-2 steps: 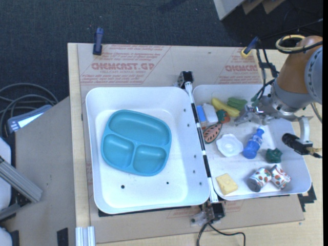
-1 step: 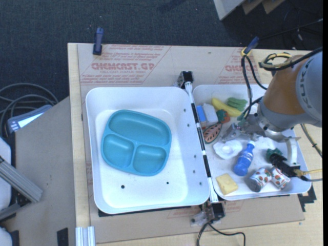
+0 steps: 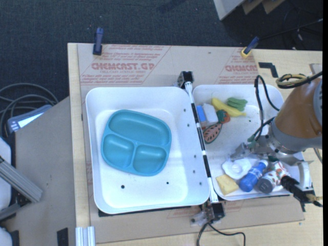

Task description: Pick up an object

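Bottom edge first: black cable [image 3: 225,233] trails off the table [image 3: 77,188] front, below the clip joining the two bins.

Left bin [image 3: 97,152]: one blue divided plate [image 3: 136,142], three compartments, lying flat left of centre.

Behind the bins, a brown board [image 3: 154,65] with red print, upside down from the camera; "CHEMCAST GP" is legible, repeated partly at right. Smaller lines are too blurred to read. Blue clamp [image 3: 98,40] at its back left, yellow-blue clamp [image 3: 250,46] at back right.

Right bin [image 3: 266,91]: blue-and-white packet [image 3: 206,113] and brown patterned item [image 3: 212,132] by the left wall; yellow banana [image 3: 227,107] touching a green piece [image 3: 237,103] at the back. Front cluster: yellow block [image 3: 226,183], white lump [image 3: 239,167], blue bottle [image 3: 252,177], grey-ended can [image 3: 270,181] with unreadable label.

Arm [image 3: 302,119] enters from the right. Gripper [image 3: 249,148] sits low over the white lump; can't tell its finger state, nothing seen grasped.
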